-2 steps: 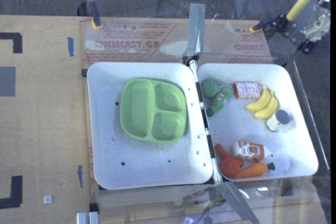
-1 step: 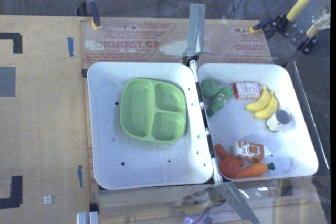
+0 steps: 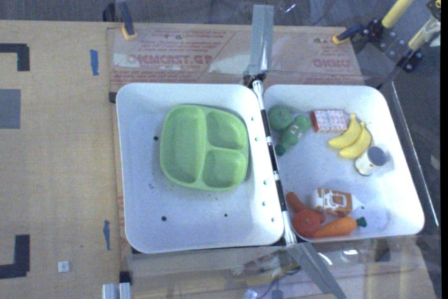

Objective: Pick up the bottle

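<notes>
Two white bins sit side by side on the table (image 3: 49, 171). The left bin (image 3: 140, 220) holds a green plate (image 3: 204, 147) with three compartments, lying flat a little toward the far side. The bottle (image 3: 336, 201), white with an orange label, lies on its side in the near part of the right bin (image 3: 402, 199), just beyond a carrot (image 3: 337, 226) and beside a tomato (image 3: 306, 222), which sits against the near left corner. A red pepper (image 3: 294, 202) lies just left of the bottle, along the wall between the bins. Farther back, a cluster of green toys (image 3: 288, 126) rests by that same wall, with a small red and white carton (image 3: 329, 120) beside it. Bananas (image 3: 352, 138) lie right of the carton, and a small cream object with a grey top (image 3: 371, 160) is just beside them, toward the right wall. Whether the claw is apart or together cannot be told.
</notes>
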Controlling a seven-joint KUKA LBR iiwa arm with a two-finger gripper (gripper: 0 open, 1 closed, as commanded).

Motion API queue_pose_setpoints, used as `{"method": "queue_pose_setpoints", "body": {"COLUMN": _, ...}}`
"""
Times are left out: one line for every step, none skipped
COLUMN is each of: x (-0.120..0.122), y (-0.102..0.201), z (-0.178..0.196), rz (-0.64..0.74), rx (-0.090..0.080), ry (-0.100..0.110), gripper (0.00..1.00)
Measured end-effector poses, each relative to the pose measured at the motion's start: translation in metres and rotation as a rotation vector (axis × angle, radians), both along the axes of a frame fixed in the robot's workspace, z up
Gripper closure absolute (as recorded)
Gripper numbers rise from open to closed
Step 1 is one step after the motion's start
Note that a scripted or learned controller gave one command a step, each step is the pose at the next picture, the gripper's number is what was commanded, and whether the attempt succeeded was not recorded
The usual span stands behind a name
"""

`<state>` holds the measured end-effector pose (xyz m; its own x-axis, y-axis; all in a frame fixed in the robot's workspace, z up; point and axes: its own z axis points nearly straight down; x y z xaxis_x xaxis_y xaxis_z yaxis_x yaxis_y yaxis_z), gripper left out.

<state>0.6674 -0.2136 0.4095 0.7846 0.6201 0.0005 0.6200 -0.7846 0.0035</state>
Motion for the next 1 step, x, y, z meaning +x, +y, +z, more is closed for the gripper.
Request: {"method": "queue_pose_setpoints", "body": {"x": -0.0506, "y": 0.0238, "z": -0.0385, "rz": -0.17, "rx": 0.004, "ry": 0.007, "gripper": 1.0}}
